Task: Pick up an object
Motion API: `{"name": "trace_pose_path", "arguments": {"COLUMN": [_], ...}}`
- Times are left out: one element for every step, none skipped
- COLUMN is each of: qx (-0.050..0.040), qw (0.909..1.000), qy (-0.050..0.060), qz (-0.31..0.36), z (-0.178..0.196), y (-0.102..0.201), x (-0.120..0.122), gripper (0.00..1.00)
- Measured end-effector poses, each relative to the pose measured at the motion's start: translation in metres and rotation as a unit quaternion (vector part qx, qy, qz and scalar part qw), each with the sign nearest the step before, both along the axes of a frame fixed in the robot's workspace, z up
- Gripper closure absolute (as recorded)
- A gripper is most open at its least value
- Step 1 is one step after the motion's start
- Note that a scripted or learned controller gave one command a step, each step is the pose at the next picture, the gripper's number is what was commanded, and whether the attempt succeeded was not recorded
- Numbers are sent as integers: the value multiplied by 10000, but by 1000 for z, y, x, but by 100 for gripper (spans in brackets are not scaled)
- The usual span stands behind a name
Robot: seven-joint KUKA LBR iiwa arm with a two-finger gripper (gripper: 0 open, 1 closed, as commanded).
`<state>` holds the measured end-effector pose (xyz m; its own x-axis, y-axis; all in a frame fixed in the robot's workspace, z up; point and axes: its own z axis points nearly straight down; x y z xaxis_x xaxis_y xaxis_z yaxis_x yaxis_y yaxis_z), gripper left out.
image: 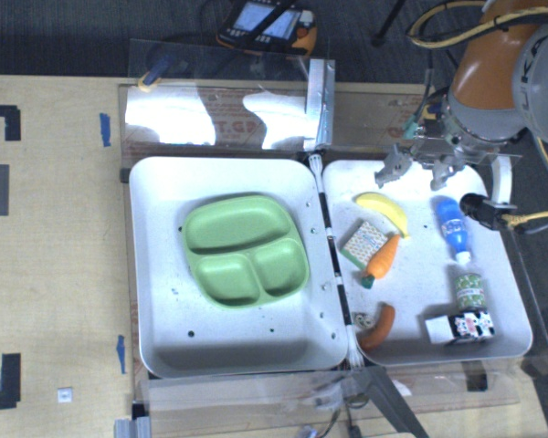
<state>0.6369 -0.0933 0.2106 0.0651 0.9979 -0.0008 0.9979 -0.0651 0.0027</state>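
The hand (418, 167) hangs with its fingers spread wide and nothing between them, over the far edge of the right bin (516, 322), just beyond the banana (384, 210). The banana, a patterned block (363, 242) and a carrot (381, 258) lie touching, so a finger coming down there would likely strike a neighbour and knock the target away. The bottle (453, 229), right of the banana, has bare floor on both sides and looks the safer pick.

Robot lab: taped bench (55, 245), cables (438, 21).
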Motion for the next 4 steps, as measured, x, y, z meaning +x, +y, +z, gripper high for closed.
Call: {"name": "trace_pose_path", "arguments": {"qx": [-1, 0, 16, 10], "qw": [9990, 10000, 10000, 10000], "qy": [-8, -1, -7, -17], "qz": [445, -36, -20, -27], "z": [-124, -91, -120, -110], "y": [-30, -17, -59, -60], "x": [20, 24, -12, -12], "gripper": [0, 0, 0, 100]}}
